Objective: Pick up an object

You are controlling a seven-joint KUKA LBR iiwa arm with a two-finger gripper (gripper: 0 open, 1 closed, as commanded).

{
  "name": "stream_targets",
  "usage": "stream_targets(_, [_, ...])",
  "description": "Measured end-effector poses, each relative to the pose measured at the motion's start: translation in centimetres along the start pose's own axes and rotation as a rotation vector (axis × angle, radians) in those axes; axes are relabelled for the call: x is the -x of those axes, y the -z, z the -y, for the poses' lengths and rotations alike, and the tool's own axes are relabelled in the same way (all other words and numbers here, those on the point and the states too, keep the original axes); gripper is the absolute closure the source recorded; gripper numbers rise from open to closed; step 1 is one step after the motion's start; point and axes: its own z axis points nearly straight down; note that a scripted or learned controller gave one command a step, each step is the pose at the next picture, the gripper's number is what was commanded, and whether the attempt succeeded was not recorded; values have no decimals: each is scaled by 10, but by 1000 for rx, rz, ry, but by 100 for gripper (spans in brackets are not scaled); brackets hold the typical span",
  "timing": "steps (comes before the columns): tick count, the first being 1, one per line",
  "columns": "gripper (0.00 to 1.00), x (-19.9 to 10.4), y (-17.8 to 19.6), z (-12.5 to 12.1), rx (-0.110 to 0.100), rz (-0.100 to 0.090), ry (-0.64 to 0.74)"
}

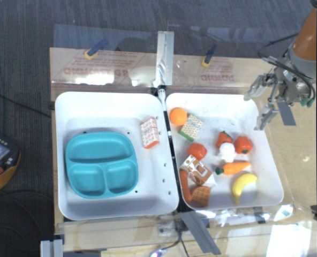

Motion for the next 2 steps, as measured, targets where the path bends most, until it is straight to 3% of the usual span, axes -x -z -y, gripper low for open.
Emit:
stream_targets(1, [0,-62,-157,5,0,1,-148])
stream_targets(2, [0,-52,-162,-13,-2,8,-213])
